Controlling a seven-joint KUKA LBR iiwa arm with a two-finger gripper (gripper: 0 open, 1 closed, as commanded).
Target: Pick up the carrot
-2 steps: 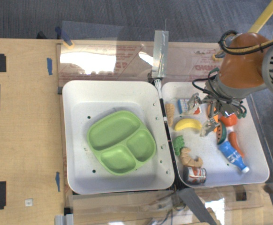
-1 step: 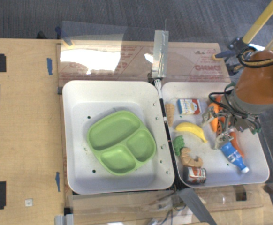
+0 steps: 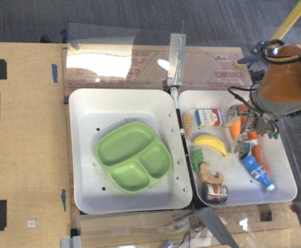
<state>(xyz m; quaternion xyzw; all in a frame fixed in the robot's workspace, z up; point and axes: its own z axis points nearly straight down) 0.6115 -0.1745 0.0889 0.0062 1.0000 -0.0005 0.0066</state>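
Gripper over the carrot, right bin; finger state unreadable.
Milk carton, blue bottle, can: label text illegible.

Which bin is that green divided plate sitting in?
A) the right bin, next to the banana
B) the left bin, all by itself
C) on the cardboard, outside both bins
B: the green divided plate lies in the left bin with nothing else around it, while the banana and the other small items lie in the right bin.
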